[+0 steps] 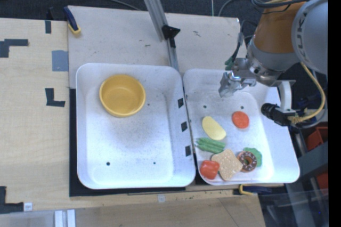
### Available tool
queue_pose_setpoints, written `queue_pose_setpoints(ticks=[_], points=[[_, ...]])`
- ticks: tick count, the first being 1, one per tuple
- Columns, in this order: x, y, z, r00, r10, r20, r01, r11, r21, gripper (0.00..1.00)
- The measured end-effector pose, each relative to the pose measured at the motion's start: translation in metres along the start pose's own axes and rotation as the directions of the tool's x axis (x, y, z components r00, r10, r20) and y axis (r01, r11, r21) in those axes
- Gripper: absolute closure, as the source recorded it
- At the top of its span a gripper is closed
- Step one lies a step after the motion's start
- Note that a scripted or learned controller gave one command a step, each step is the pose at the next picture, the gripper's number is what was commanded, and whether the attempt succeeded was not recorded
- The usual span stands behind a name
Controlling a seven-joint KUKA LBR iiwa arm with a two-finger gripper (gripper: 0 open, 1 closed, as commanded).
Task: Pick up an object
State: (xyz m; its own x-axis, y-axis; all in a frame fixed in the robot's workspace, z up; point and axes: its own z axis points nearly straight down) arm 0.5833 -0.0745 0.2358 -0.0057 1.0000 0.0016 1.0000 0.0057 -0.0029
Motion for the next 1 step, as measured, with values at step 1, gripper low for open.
queue_pose_setpoints(ticks=[1], points=[[0.0581, 0.0005, -0.0074, 1.000, -0.002, -0.001, 0.002, 1.000, -0.002, 1.00]])
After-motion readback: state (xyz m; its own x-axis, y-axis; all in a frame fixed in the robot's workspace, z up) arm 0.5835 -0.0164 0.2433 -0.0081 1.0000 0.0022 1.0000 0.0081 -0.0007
